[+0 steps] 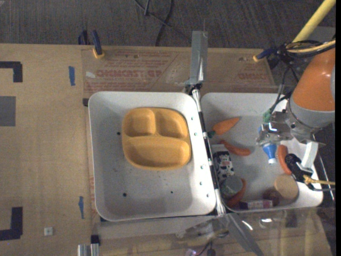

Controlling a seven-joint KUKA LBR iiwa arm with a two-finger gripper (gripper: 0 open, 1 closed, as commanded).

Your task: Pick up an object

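Observation:
My gripper (269,142) hangs over the right part of the right bin (248,104), below the arm's orange band. A small blue object (270,153) with a white base sits directly under the gripper's tip, touching or very close to it. An orange piece (282,159) lies just to the right of the blue one. An orange carrot-like piece (226,125) and a thinner orange piece (237,150) lie to the gripper's left on the bin floor.
The left bin (106,196) holds a yellow divided plate (156,137). Along the right bin's front lie a black-and-white patterned box (224,164), a grey cup (232,186), a tan round block (286,187) and a pink box (259,203). A metal divider (202,137) separates the bins.

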